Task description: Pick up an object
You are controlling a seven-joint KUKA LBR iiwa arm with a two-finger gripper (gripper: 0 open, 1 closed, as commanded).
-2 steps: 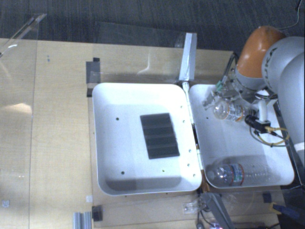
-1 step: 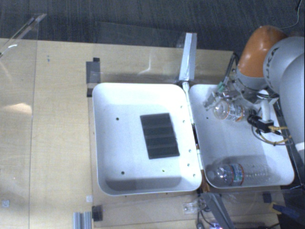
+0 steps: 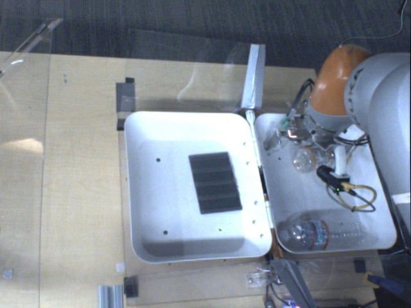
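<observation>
Clear bottle (image 3: 316,233), below gripper (image 3: 303,147), apart

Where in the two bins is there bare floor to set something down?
Left bin: bare floor on every side of the dark ridged block, widest toward its left wall. Right bin is crowded: arm and gripper at its far end, plastic bottle along its near wall.

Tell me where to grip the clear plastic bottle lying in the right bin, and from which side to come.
Grip the bottle across the middle of its body, coming straight down from above. It lies on its side along the right bin's near wall, so the gripper's fingers would likely best straddle its round width, crosswise to its length.
</observation>
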